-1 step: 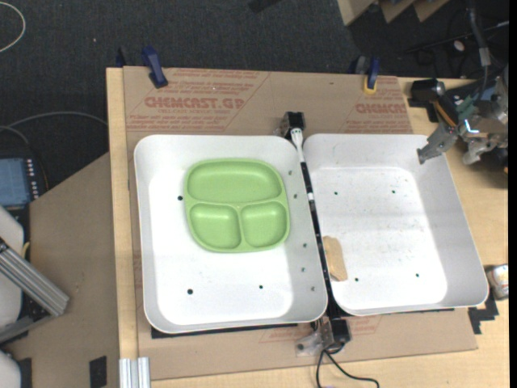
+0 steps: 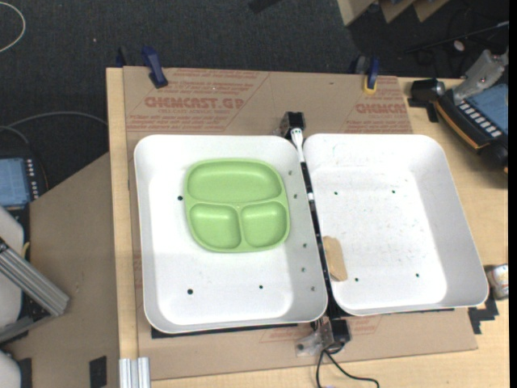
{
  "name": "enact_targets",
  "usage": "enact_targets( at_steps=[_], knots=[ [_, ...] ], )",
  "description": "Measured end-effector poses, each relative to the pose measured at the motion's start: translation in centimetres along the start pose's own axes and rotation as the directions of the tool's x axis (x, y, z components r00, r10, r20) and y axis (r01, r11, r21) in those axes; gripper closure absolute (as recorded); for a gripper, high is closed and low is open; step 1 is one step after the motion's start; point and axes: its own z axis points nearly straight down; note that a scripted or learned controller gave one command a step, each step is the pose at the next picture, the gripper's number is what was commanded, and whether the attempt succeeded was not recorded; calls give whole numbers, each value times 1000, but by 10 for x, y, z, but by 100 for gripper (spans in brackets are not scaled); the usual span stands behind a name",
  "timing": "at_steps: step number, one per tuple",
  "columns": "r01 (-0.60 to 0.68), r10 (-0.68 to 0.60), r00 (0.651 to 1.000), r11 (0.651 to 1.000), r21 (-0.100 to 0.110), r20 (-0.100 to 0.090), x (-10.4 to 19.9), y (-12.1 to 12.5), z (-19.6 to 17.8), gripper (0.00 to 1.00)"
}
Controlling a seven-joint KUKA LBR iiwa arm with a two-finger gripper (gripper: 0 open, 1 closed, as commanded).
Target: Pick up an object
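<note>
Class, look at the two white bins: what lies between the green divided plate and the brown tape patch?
In the camera view, bare white floor of the left bin separates the green divided plate from the brown tape patch.

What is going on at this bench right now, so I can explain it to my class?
Nothing is being handled at this moment. A light green plastic divided plate with three compartments lies flat in the left shallow white bin. The right shallow white bin sits beside it, touching along the middle seam. The plate has not yet been picked up.
</note>
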Motion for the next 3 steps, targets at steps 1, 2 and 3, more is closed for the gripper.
enact_targets(
  at_steps=[1, 2, 3],
  knots=[
    [-9, 9, 1000, 1000, 9, 0, -20, -50, -81, 0],
    [-2, 2, 1000, 1000, 27, -6, 27, -95, -30, 0],
    [-4, 5, 1000, 1000, 17, -2, 25, -92, -43, 100]
  ],
)
